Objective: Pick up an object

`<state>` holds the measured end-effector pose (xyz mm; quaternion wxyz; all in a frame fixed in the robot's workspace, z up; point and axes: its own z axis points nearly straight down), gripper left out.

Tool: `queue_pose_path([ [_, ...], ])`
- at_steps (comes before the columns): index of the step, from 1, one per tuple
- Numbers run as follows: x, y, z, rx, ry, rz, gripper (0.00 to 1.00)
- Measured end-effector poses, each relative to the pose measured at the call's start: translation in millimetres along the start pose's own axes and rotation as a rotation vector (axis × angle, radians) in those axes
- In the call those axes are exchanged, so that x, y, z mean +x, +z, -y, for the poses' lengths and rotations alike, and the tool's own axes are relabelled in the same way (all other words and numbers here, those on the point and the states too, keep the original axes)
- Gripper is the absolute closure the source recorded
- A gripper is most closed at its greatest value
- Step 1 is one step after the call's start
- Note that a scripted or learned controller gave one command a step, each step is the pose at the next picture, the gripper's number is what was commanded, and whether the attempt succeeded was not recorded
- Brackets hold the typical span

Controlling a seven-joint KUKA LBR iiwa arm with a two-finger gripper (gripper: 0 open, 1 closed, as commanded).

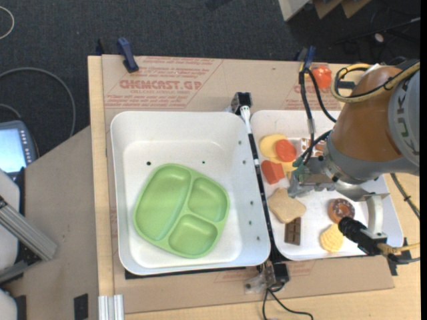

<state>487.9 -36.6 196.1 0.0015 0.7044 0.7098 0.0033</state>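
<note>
Though crowded, right bin [393, 227] edges

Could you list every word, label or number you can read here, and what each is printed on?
"CHEMCAST G P": red print on the board behind the left bin.
"KU": dark letters on the arm, cut off at the frame edge.
Smaller red lines around the large word: too blurred to read.

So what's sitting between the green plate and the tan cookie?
In the camera view, only white bin floor and the two bins' touching rims lie between the green plate and the tan cookie.
</note>
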Motion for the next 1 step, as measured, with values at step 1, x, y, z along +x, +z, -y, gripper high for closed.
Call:
queue_pose_path([
  [1,58.6,-75.7,6.4,-0.002,-0.001,-0.001,1.0],
])
